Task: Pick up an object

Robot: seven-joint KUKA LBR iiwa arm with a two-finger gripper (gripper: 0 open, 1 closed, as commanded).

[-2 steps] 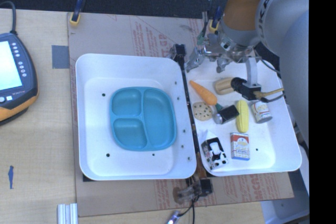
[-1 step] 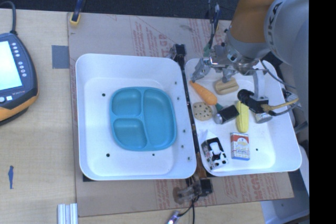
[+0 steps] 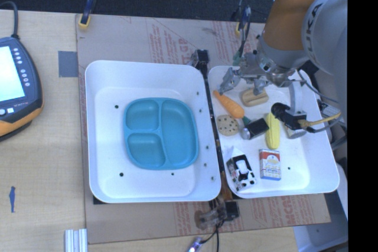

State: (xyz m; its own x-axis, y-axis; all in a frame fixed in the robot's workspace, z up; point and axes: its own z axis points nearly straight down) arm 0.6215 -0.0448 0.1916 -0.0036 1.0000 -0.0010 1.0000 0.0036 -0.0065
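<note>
Camera view, from above at a slant.

Item 1. Left bin (image 3: 100, 180): a blue divided plate (image 3: 160, 133) is held at its centre, three compartments, lying flat.

Item 2. Right bin (image 3: 322, 177): small objects are scattered here. An orange carrot (image 3: 229, 104) is laid at a slant near the left wall; a round tan perforated disc (image 3: 226, 124) is placed just near of it. A beige block (image 3: 255, 98) is found at the far end. A yellow corn cob (image 3: 272, 130) is laid lengthwise in the middle, with a small black piece (image 3: 256, 127) just to its left. A red-and-white carton (image 3: 270, 163) is set toward the near side, and a black-and-white item (image 3: 240, 171) lies left of it, near the dividing wall.

Item 3. Gripper (image 3: 247, 78): lowered over the far end of the right bin, directly above the beige block and just right of the carrot's far tip. Two metal fingers (image 3: 230, 81) are seen spread apart, nothing being visible between them; whether the block is touched cannot be told.

Progress: no object is judged to be lifted yet. A closing on a target and a raising are left. The beige block is taken as the likeliest target: small, flat, pale, resting on the bin floor.
</note>
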